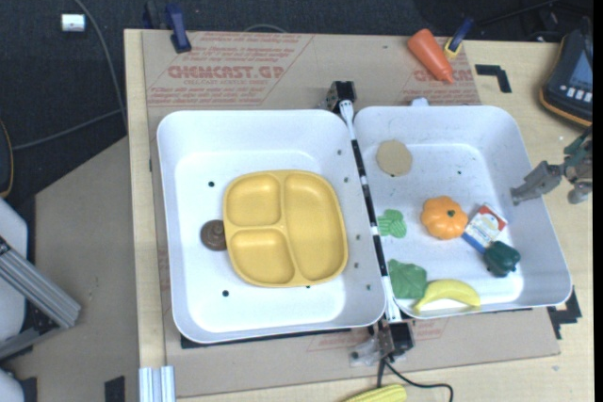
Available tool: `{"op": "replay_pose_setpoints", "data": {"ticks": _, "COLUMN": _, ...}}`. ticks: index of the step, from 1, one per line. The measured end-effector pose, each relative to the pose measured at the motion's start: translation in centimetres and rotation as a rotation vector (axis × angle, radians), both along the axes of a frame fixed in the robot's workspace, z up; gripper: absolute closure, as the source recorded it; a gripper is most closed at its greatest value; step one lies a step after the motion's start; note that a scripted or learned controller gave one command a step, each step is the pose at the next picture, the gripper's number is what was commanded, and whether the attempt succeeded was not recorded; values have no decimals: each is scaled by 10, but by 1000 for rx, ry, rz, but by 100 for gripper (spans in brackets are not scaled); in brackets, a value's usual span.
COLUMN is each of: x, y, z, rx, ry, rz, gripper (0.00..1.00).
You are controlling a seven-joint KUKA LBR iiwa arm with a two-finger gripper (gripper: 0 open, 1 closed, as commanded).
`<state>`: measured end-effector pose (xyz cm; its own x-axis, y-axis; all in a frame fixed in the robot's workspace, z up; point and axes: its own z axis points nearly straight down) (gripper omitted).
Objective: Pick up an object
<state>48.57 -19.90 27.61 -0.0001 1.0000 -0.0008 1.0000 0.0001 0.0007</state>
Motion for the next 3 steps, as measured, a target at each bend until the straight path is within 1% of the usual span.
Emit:
{"op": "replay_pose_setpoints", "data": {"ticks": 1, "x": 74, "y": 9, "z": -105, "rx": 2, "ry": 4, "rz": 1, "gripper": 0}}
{"op": "replay_pose_setpoints", "data": {"ticks": 2, "x": 64, "y": 60, "z": -192, "rx": 2, "ry": 1, "rz": 1, "gripper": 0}}
{"op": "replay_pose_setpoints", "data": {"ticks": 3, "x": 64, "y": 60, "z": -182, "rx": 1, "ry": 0, "rz": 0, "gripper": 100}}
